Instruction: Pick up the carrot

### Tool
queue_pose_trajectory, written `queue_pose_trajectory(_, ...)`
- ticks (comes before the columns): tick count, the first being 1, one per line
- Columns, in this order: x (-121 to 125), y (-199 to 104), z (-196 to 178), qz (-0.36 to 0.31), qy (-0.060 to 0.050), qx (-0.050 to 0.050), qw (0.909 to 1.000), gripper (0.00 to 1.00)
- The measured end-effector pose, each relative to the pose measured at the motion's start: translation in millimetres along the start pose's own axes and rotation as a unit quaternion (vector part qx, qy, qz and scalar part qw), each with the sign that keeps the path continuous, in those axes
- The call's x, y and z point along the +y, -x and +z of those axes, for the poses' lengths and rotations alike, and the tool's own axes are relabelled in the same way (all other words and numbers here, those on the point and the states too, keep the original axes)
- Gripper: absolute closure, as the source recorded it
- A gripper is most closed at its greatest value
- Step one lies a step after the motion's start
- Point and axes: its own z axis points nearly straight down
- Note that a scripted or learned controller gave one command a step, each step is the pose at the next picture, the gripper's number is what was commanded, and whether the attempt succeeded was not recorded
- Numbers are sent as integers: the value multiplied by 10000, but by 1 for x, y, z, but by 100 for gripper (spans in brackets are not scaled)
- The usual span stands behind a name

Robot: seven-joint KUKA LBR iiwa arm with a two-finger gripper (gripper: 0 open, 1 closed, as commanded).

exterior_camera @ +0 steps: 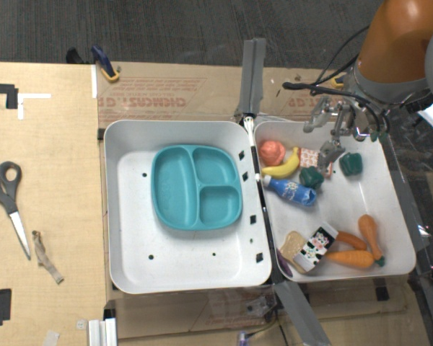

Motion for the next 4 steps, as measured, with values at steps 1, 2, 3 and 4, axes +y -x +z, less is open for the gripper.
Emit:
queue_pose_trajectory(1,-77,-40,65,52,2,-2,10000,0)
queue_pose_trajectory(2,-95,-99,106,878,3,3,9961,0)
queue_pose_trajectory(3,-112,-149,126,1176,11,-94,9930,0)
queue_pose_trajectory(4,-112,-149,118,1152,-1,-82,9933,100)
